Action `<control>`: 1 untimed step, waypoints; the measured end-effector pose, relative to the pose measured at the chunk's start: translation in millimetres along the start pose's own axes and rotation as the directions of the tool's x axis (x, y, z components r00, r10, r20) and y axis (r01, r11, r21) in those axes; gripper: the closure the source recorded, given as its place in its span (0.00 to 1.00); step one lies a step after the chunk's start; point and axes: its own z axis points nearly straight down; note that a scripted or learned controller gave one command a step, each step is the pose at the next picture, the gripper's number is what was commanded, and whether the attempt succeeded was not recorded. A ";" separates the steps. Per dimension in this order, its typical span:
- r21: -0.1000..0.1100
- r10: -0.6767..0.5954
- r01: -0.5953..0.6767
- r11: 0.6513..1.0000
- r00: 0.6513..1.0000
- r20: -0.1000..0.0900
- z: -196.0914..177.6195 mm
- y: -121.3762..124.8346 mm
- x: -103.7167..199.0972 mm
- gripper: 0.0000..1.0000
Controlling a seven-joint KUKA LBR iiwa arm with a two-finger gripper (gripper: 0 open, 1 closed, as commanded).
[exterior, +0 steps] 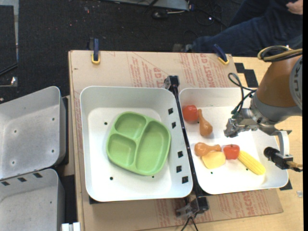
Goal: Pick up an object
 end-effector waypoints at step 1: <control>-0.002 -0.005 0.005 1.000 1.000 0.000 -53.4 1.8 -0.4 1.00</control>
